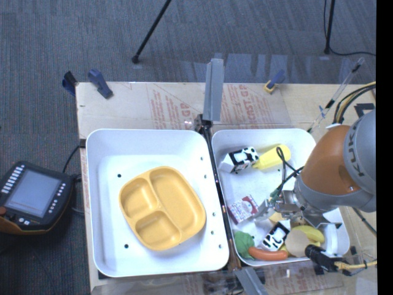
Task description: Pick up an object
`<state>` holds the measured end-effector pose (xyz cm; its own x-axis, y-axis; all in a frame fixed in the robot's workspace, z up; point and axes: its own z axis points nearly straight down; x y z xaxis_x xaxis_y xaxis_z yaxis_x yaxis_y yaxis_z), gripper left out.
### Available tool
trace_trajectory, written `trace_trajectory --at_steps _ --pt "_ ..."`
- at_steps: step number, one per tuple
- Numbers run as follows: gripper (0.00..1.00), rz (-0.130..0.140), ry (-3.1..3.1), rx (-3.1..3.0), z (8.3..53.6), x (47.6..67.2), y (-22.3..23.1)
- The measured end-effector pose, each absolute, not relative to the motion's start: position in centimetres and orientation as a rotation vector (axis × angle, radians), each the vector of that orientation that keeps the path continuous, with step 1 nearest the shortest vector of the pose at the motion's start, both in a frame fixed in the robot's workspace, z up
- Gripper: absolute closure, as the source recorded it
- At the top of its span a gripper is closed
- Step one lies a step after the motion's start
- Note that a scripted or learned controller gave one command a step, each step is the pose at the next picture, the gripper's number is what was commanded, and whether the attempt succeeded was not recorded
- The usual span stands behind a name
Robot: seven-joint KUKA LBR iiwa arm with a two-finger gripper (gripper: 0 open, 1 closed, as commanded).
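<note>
Fingers (274,206) hang just above the red-and-white packet (244,208) (grip state: cannot tell) in the right bin (265,129).

- Setting: a robotics laboratory or test cell, not a home.
- Floor: grey ribbed carpet (73,35), office or lab grade.
- Bench (147,106): bare board top with red printed lettering, blue clamps (99,82) at its rear edge.
- Stands: thin black tripod legs (156,23) on the carpet behind the bench.
- Control gear: a handheld teach pendant (32,196) with screen lying at the left of the bench.
- Machinery: an industrial arm (341,168), grey with orange band, with loose cabling (350,97) at the right.
- Work area: two white bins (101,165) of toy-like test items.
</note>
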<state>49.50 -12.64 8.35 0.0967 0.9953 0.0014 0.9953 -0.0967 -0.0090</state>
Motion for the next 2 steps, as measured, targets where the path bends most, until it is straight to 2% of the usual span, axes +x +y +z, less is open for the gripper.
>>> trace_trajectory --at_steps 1,2 --pt "0.0 0.004 -2.325 -2.101 8.4 47.5 -14.8" --pt "0.0 0.005 -2.434 -1.972 8.3 47.4 -12.3"
